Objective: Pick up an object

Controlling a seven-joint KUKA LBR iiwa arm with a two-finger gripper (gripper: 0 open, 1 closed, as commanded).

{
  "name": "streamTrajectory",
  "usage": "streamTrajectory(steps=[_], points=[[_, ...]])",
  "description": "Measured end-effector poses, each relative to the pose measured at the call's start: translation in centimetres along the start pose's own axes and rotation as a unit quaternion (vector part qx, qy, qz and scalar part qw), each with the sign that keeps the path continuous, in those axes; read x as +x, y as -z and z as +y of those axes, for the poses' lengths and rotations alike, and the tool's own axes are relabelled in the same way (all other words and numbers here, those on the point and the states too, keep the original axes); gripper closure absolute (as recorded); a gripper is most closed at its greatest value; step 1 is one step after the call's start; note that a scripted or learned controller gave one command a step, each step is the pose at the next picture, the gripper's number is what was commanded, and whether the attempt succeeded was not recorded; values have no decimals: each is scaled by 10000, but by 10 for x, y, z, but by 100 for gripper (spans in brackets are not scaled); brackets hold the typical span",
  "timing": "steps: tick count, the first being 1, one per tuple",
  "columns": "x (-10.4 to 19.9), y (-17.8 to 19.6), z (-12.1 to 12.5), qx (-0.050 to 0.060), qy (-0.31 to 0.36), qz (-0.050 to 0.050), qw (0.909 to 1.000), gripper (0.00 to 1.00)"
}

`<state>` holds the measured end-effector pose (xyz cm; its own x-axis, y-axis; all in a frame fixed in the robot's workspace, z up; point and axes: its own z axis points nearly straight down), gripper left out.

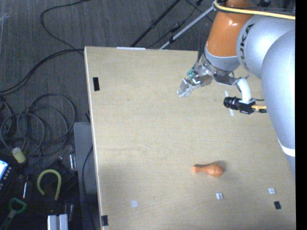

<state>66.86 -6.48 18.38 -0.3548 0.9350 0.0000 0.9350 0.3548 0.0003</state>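
A small orange object, shaped like a gourd with a narrow neck pointing left, lies on the pale wooden bench top toward the front right. My gripper hangs over the bench's far middle, well behind the orange object and slightly left of it. It points down and to the left, below the orange wrist band. Nothing visible sits at its tip.
The grey arm body covers the bench's right side. A black fitting with a cable juts from the wrist. Small black and white markers dot the bench. Cables and tools lie on the floor left of the bench edge.
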Motion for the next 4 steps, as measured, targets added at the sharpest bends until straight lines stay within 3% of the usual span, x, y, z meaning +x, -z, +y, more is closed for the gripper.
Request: streamTrajectory(steps=[2, 3, 4], points=[[1, 17, 1, -4, 8, 6, 10000, 100], [-67, -101, -27, 12, 1190, -2, 9929, 100], [-59, 2, -22, -8, 472, -4, 9989, 100]])
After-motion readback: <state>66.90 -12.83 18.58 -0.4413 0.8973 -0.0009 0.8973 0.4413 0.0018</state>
